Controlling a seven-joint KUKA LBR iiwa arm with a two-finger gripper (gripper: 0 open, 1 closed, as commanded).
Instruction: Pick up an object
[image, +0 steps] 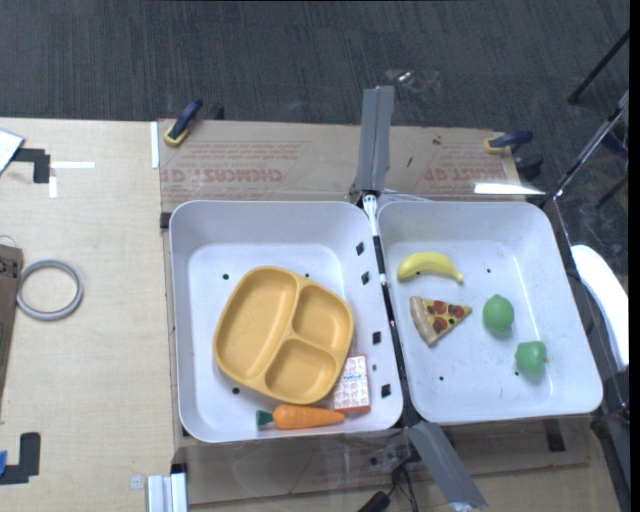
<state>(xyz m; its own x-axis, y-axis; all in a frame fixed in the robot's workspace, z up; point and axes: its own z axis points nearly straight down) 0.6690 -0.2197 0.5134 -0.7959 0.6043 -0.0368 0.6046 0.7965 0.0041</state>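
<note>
While the fingers' state cannot be told, the small yellow plastic banana (430, 266) lying apart in the right white bin (560, 395) looks the cleanest pick.

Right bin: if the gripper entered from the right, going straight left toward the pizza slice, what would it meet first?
Probably the green ball, just right of the pizza slice, provided it clears the bin wall; height is unclear.

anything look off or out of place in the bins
Nothing spilled or damaged. The yellow divided plate sits askew in the left bin, its edge overlapping a small carton beside the carrot.
</note>
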